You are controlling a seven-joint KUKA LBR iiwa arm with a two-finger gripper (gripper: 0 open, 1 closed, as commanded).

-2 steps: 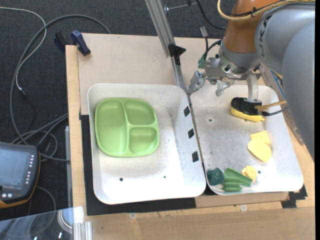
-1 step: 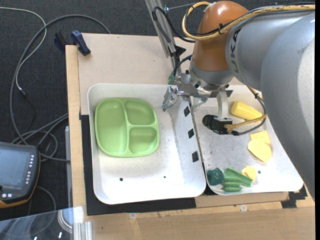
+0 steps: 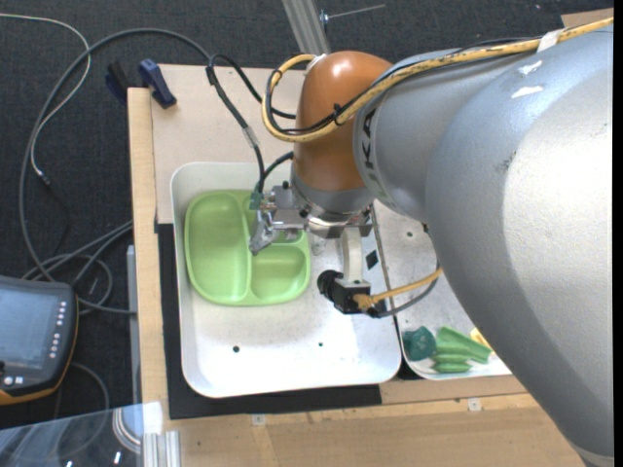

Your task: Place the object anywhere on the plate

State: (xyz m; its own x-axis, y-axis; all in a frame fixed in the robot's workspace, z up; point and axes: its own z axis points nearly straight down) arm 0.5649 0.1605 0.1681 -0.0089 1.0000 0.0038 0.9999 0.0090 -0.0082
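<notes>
Plate (image 3: 229, 251), green and divided, lies in the left bin (image 3: 292, 358).

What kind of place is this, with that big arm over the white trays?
Probably a robotics lab: a grey arm reaches over a bench with white bins, a green divided plate, loose cables and a handheld control pendant.

The arm (image 3: 487, 163) covers most of the right bin (image 3: 428, 261) and runs off the right edge. The wrist hides the plate's (image 3: 229, 251) far right corner. Whether the gripper (image 3: 265, 232) holds anything cannot be told. The green things (image 3: 448, 348) are partly covered and too blurred to name.
</notes>
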